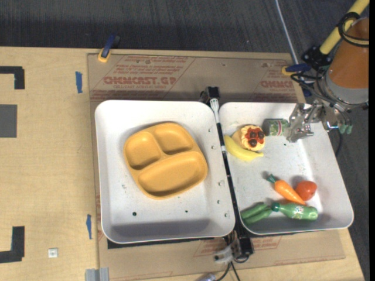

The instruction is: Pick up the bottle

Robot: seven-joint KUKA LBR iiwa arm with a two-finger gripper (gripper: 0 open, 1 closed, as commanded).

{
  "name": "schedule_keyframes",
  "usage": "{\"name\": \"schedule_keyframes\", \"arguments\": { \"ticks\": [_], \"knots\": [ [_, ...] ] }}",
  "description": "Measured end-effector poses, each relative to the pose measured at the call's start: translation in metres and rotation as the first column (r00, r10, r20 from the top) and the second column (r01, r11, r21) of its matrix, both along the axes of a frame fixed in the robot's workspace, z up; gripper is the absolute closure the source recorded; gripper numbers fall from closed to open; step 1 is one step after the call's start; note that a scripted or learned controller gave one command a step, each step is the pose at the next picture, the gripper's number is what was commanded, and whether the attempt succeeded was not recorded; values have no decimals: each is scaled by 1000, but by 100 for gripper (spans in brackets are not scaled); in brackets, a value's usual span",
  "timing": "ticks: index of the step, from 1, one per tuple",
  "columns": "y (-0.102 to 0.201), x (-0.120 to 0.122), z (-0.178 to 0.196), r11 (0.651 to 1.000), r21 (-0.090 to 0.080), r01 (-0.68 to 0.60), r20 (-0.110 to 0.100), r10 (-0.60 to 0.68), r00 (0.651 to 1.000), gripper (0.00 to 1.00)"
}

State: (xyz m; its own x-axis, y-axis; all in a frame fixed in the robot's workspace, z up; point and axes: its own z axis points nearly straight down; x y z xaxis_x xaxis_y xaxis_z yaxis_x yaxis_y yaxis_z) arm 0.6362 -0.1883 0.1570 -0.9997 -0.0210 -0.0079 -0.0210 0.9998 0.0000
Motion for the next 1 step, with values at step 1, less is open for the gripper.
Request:
{"name": "schedule_keyframes", "arguments": {
  "ticks": [1],
  "knots": [
    [-35,29,5,988,-2,-156,1,156,988,100]
  ]
}}
